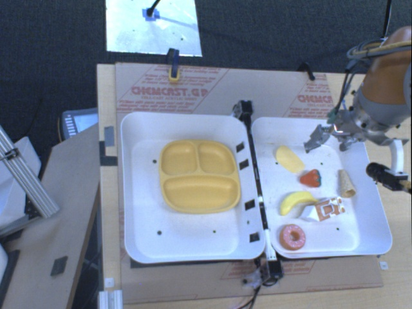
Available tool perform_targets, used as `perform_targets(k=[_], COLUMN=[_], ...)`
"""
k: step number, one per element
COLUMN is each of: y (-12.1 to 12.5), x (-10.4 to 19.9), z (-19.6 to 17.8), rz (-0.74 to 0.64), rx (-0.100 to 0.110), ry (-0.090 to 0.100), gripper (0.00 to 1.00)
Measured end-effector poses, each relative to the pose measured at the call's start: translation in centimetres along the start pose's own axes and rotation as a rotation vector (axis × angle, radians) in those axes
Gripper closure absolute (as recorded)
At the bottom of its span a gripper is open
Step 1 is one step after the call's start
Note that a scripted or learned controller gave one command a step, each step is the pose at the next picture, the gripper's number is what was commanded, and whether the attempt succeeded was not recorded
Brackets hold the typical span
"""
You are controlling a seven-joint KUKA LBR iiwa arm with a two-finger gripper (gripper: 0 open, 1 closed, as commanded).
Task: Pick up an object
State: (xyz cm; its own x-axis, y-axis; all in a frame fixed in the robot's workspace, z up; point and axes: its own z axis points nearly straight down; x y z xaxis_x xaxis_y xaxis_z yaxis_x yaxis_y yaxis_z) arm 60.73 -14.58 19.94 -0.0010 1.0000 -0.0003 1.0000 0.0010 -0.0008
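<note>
- Dark carpet surrounds a bench covered with cardboard, and on it two shallow white bins stand side by side, touching along a black clamp strip.
- Left bin holds one thing, a yellow divided plate, lying flat near its middle; I judge it is there as a place to put things, not to be grasped.
- Right bin holds the small toys, spread apart so that each can be taken alone: a pale yellow piece, a red strawberry, a cone, a banana, a small printed box and a pink donut.
- Claw hangs over the far part of the right bin, with its two fingers spread wide and nothing between them.
- Nearest toy is the pale yellow piece, lying just left of the claw and nearer the camera; the strawberry is near too.
- Lowering onto either one seems the next need, in my judgement.
</note>
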Motion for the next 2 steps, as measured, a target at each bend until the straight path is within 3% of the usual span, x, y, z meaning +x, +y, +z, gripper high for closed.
perform_targets(k=[2], y=[0.0], x=[-0.2], z=[11.4], rz=[0.0], rx=[0.0], ry=[0.0], gripper=[0.0])
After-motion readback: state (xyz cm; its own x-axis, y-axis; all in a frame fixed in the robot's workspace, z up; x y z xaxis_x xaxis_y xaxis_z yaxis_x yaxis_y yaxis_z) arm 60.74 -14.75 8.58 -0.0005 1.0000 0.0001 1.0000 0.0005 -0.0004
